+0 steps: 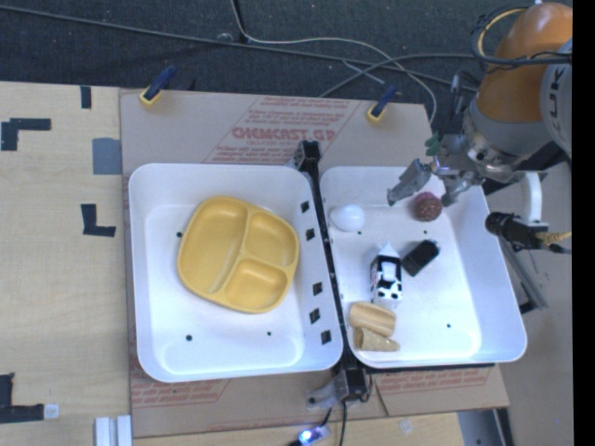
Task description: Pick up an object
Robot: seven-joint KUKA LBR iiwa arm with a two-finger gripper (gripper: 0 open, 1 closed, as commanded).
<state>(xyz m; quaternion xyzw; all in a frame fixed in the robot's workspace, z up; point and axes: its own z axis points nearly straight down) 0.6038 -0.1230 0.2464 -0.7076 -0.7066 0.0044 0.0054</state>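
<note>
Camera view: gripper (429, 186) open, above reddish ball (428, 206); right bin (497, 328)

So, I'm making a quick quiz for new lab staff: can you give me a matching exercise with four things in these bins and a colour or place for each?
Things:
1. divided tray
2. round ball
3. egg-shaped object
4. bread-like piece

Descriptions:
A. white, beside the divider in the right bin
B. tan, near the front edge of the right bin
C. yellow, in the left bin
D. dark red, just below the gripper

Pairs: 1-C, 2-D, 3-A, 4-B
</note>
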